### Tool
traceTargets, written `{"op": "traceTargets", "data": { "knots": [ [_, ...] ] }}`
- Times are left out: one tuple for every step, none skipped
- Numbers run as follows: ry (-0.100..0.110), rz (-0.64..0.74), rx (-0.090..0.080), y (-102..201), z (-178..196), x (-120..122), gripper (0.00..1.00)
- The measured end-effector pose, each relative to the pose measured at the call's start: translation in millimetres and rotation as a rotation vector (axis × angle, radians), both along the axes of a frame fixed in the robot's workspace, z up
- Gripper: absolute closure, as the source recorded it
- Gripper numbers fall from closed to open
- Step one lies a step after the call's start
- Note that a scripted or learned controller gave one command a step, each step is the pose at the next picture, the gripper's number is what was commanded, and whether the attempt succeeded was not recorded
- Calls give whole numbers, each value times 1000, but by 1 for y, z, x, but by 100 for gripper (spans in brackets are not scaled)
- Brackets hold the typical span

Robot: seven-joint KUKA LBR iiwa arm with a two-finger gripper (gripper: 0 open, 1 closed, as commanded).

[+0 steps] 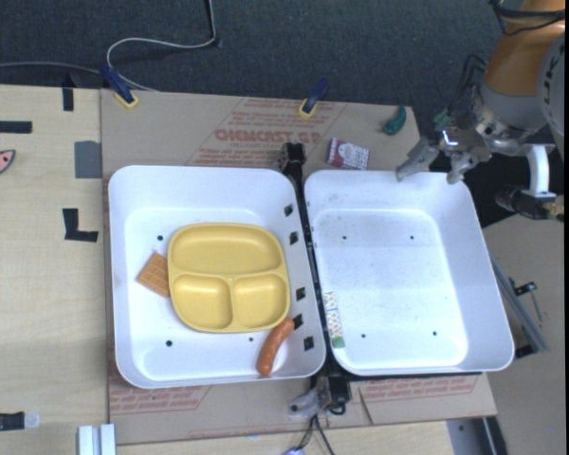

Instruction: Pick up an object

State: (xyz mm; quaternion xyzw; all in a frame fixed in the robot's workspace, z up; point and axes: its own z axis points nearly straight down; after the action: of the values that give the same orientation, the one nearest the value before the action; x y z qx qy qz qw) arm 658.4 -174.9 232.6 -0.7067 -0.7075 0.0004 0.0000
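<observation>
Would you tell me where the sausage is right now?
The sausage lies in the left bin, near its front right corner, just beside the yellow tray.

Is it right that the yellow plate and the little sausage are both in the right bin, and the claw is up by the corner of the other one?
Not quite. The camera view shows the yellow plate and the sausage in the left bin, not the right one. The claw is up by the far corner of the other one, the right bin.
</observation>
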Motion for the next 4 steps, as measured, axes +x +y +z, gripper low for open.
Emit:
{"op": "traceTargets", "data": {
  "knots": [
    [-3, 0, -1, -12, -146, 11, 0],
    [-5, 3, -5, -12, -136, 12, 100],
    [-4, 3, -5, -12, -136, 11, 0],
    [-5, 4, -6, -12, -126, 12, 100]
  ]
}}
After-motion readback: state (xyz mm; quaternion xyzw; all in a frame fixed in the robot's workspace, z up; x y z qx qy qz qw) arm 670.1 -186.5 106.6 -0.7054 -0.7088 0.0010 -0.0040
